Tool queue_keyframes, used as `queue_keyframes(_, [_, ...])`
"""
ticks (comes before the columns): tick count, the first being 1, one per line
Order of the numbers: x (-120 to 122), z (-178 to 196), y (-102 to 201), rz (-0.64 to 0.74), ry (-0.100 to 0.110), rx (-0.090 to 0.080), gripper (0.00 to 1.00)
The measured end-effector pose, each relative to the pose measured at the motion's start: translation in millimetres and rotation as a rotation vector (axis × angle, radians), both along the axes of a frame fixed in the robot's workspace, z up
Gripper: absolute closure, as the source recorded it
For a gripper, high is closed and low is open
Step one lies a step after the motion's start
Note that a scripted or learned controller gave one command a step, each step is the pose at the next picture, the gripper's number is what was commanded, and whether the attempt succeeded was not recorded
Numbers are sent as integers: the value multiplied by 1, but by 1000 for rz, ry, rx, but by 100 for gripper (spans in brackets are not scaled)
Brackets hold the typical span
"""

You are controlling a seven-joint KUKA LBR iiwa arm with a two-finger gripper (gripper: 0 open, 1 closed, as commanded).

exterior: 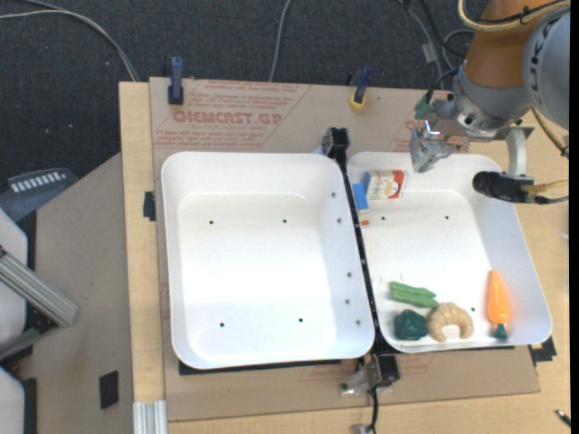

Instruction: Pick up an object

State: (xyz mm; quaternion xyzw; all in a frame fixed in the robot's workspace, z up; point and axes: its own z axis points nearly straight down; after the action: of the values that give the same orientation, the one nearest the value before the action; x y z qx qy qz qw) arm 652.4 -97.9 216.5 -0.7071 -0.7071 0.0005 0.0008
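Observation:
My gripper (425, 155) hangs over the far edge of the right bin (452, 242), a little right of a small red, white and blue box (378, 186) lying at that bin's far left corner. Nothing shows between the fingers. Along the right bin's near edge lie a green bean pod (412, 293), a dark green broccoli piece (410, 325), a tan croissant (450, 320) and an orange carrot (498, 299).
The left bin (262, 260) sits beside the right one on a cardboard sheet (231, 116). Blue and yellow clamps (175, 78) hold the sheet at the far edge. A black clip (337, 140) sits between the bins at the back.

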Motion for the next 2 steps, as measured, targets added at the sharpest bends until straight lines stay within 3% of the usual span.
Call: queue_keyframes(2, [-20,-2,115,5,2,1,100])
